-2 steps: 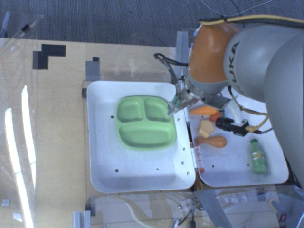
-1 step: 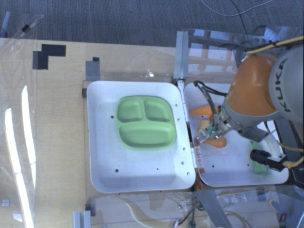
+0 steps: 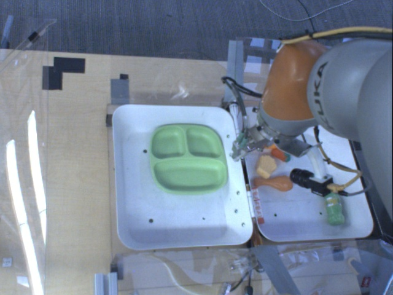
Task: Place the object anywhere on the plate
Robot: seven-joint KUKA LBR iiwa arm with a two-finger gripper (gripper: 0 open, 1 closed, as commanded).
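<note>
- The left bin (image 3: 123,183) holds the green plate (image 3: 187,158), which lies flat near the bin's middle. Its two small compartments sit toward twelve o'clock and the wide one toward six.
- The gripper (image 3: 241,145) hangs over the seam between the two bins, just past the plate's three o'clock edge. We cannot tell whether it is open, closed or carrying anything, as the tip is too small and cluttered to read.
- The plate lies at about nine o'clock from the gripper and close by, so we judge that a short move that way would bring a carried thing over it.
- In the right bin (image 3: 295,217), a pale yellow block (image 3: 266,166) lies at about four o'clock from the gripper and near it. We take it as the likeliest object.
- A small orange piece (image 3: 280,155) sits just beside the block at two o'clock, and an orange-brown drumstick shape (image 3: 274,183) lies at six, its long axis running nine to three.
- A green container (image 3: 334,212) stands well apart, toward the bin's four o'clock corner.
</note>
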